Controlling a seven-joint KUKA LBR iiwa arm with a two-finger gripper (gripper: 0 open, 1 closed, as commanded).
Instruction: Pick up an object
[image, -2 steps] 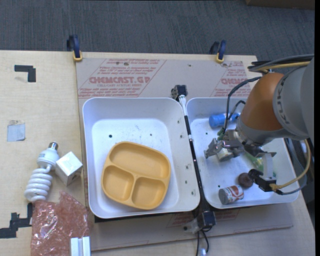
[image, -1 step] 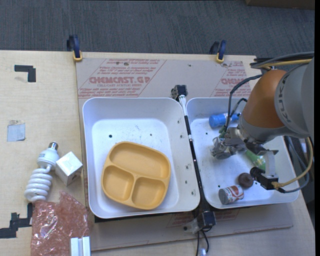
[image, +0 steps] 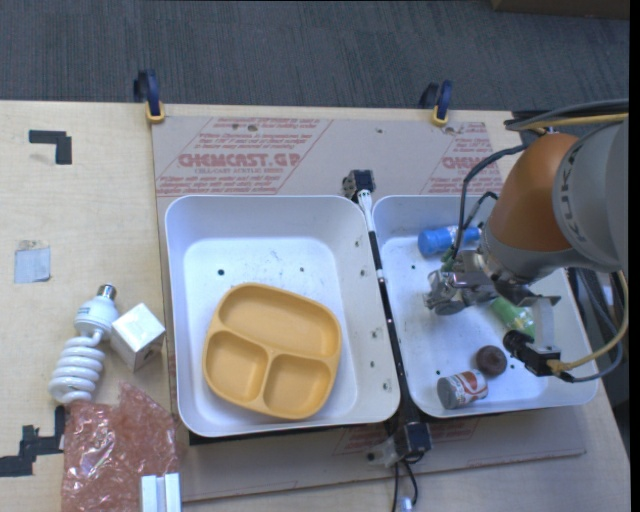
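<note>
Can (image: 463, 388), puck (image: 490, 360) near jaws

Two white bins (image: 190, 250), smooth plastic with a soft sheen. Yellow divided tray (image: 272, 350), matt moulded plastic. Bench top (image: 80, 230), matt pale wood; board (image: 250, 160) beneath the bins covered in printed brown paper. Spiral bulb (image: 82, 355), glossy white glass. Pink wrap (image: 110, 450), crinkled and shiny. Can (image: 462, 388), metal with a printed label. Gripper (image: 447, 292), bare grey metal.

Yellow-orange divided tray (image: 272, 350) in a white bin (image: 190, 300) (beside it a blue bottle (image: 438, 240))
</note>
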